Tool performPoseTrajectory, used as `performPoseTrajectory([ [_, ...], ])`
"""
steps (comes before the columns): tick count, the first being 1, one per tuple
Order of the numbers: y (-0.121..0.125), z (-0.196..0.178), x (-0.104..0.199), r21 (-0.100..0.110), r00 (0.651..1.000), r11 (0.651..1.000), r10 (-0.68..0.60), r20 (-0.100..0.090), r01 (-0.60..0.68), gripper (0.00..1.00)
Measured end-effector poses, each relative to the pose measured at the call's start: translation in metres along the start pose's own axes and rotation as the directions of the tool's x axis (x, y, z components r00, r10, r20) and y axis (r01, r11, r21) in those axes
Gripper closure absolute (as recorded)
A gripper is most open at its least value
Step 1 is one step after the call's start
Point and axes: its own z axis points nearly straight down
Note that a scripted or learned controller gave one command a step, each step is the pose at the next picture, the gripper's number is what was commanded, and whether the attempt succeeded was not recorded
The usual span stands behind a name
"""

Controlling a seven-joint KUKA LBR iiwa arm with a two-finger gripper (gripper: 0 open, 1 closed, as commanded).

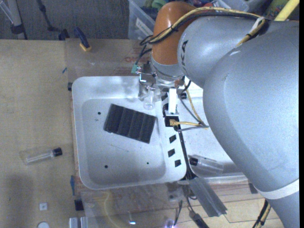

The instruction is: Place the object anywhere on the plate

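Note:
A dark ribbed rectangular plate (pixel 130 123) lies flat in the left white bin (pixel 90 170), slightly left of the bin's middle. My gripper (pixel 148 93) hangs below the orange band over the bin's far right corner, just above and to the right of the plate's far edge. A faint clear shape, like a small vial (pixel 148 101), shows right under the gripper. It is too see-through for me to tell whether it is held. The arm's grey body covers most of the right bin.
A clear vial with a black cap (pixel 41 155) lies on the bench left of the bin. Another capped vial (pixel 205 164) rests in the right bin (pixel 223 172) near the divider. A box of coloured items (pixel 156 4) stands behind the bins.

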Motion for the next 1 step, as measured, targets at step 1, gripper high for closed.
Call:
performPoseTrajectory([
  [1,-0.0101,0.0134,0.0751,-0.005,0.988,0.988,0.154,-0.002,-0.154,1.00],
])
